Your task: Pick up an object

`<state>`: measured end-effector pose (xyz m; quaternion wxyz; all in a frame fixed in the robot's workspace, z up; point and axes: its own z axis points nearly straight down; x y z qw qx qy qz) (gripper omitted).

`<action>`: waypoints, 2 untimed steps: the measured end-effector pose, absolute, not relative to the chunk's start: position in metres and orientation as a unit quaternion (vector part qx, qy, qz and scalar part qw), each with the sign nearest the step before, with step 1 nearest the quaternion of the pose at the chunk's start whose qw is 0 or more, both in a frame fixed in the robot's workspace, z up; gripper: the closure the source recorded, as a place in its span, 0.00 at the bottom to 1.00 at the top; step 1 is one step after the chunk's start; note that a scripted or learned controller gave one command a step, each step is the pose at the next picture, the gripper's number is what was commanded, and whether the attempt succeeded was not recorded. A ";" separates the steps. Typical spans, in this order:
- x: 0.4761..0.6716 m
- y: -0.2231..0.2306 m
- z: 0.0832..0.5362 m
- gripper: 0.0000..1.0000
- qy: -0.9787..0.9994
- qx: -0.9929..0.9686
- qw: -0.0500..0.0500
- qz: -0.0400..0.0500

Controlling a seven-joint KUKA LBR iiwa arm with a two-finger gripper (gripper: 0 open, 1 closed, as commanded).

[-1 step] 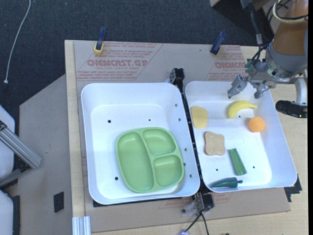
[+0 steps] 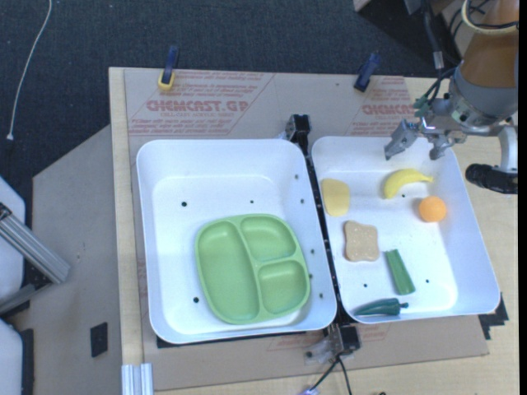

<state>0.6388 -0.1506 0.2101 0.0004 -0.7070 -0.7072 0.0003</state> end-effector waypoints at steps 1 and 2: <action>0.647 -0.149 0.163 0.00 -0.708 -0.706 0.002 0.002; 0.637 -0.149 0.115 0.00 -0.707 -0.707 0.003 0.002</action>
